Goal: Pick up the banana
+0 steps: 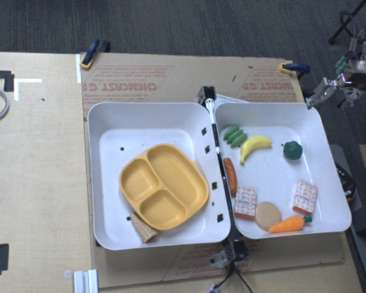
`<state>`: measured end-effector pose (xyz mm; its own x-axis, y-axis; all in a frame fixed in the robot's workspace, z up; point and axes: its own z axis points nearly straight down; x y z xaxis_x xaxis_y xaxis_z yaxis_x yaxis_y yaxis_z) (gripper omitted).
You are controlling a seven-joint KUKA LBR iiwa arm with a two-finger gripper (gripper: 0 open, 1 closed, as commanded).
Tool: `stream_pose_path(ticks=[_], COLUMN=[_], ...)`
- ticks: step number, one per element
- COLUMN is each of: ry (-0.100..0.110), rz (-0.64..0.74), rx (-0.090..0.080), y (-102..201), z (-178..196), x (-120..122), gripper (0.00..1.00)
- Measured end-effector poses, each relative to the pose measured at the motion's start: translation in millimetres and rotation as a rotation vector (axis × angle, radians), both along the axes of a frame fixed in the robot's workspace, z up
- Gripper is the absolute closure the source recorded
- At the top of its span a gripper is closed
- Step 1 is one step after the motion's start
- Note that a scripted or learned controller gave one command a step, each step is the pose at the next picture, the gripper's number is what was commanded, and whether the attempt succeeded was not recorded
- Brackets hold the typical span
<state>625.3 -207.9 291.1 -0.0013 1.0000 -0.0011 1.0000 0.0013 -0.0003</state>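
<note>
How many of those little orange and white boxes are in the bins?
2, both in the right bin. One box is near the bottom left, beside the tan round disc. The other box is at the right, just above the carrot. Nothing seems hidden.

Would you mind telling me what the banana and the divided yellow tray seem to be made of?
The banana looks like smooth moulded plastic: uniform yellow, faint sheen, no blemishes. The divided yellow tray also seems plastic, matte to semi-gloss, with rounded moulded compartments. Neither is certain from above.

Banana [255,145] lies in right bin [329,163] beside green vegetable [234,135].
</note>
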Motion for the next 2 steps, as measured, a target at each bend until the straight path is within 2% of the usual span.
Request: stream_pose_path(ticks=[1, 2], ry=[0.001, 0.000], rz=[0.148, 0.260], rx=[0.000, 0.001], y=[95, 101], z=[-54, -199], x=[34, -15], gripper=[0.00, 0.00])
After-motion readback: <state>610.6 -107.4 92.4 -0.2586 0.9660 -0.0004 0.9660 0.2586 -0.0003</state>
